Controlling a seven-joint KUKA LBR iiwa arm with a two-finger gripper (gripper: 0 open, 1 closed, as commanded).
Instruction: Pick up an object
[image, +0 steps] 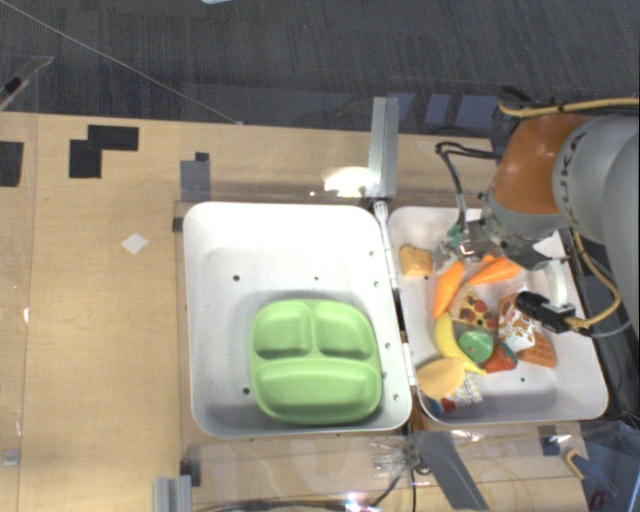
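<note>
Claw (478, 243) at the end of the grey arm (590, 170) hangs low over the far part of the right bin (585, 395), just above the orange carrots (470, 277); whether it is apart or together I cannot tell.

Beneath it lies a tight heap of smooth plastic toy food: two tapered carrots, a curved yellow banana (452, 345), a flat pizza slice (476, 315), a glossy green pepper (477, 346) and a pale rounded bread piece (416, 261) by the dividing wall. Bare white floor shows along this bin's near and right edges.

A matte green compartment tray (315, 362) with rounded corners sits in the left bin (230, 250), with open floor behind it.
</note>
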